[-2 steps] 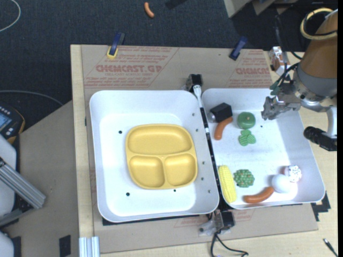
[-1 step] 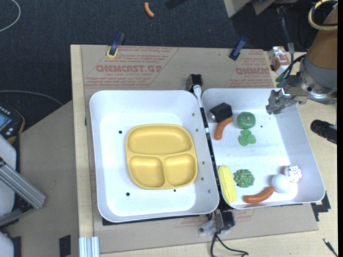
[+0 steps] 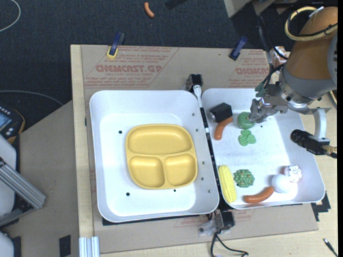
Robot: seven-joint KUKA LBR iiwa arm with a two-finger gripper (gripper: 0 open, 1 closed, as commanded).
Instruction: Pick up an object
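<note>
Camera view looks down on the right bin (image 3: 308,167), where the tool (image 3: 258,113) hangs low over a round green piece (image 3: 245,120) near the bin's upper left; whether it touches or grips that piece I cannot tell, nor can I tell how its fingers stand. Just below lies a leafy green piece (image 3: 246,138). To the left, a black block (image 3: 221,111) sits beside an orange sausage (image 3: 222,127). Toward the bin's front lie a corn cob (image 3: 226,182), a broccoli head (image 3: 244,178), a second sausage (image 3: 258,196) and a white ball (image 3: 284,183) with a small spotted white thing (image 3: 293,171) just behind it. The left bin (image 3: 107,159) holds a yellow tray (image 3: 161,156) with three compartments. Both bins rest on a worktop (image 3: 161,66) covered with brown board.
</note>
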